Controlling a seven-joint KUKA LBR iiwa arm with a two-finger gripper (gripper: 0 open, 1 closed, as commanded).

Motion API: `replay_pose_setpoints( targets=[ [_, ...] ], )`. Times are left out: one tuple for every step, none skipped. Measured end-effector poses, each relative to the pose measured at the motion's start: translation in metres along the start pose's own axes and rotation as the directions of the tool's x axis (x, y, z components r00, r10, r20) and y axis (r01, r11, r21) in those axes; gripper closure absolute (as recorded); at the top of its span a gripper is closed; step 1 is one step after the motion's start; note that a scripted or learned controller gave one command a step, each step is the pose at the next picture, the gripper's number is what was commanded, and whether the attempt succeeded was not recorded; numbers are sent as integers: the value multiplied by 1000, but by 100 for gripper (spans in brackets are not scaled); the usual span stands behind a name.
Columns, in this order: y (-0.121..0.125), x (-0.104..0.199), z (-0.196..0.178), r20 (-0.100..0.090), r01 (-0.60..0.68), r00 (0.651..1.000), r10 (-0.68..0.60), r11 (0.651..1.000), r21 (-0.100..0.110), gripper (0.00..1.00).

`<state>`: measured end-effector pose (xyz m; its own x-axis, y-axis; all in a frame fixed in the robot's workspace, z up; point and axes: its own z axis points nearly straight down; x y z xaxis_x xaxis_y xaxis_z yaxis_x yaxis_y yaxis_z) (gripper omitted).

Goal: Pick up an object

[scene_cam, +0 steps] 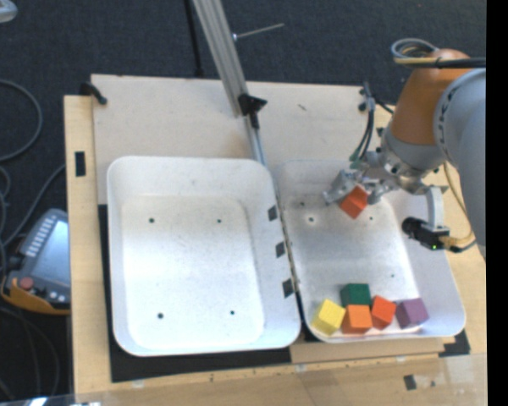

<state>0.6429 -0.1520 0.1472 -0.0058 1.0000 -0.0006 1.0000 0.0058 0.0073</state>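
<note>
My gripper (pixel 354 194) hangs over the far part of the right bin (pixel 381 252), reaching in from the right. An orange-red block (pixel 352 202) sits between its fingers, lifted above the bin floor. Along the near edge of the same bin lie several blocks: a yellow one (pixel 328 315), a green one (pixel 355 294), an orange one (pixel 356 318), a red-orange one (pixel 383 311) and a purple one (pixel 411 311).
The left bin (pixel 195 252) lies beside the right one, their rims touching in the middle. A slanted aluminium pole (pixel 229 57) rises from the bench behind the bins. A black cable connector (pixel 423 231) hangs off the wrist over the right bin's right side.
</note>
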Motion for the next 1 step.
replay_pose_setpoints(
  targets=[
    [20, 1, 18, 5, -5, 1000, 5, 1000, -11, 0]
  ],
)
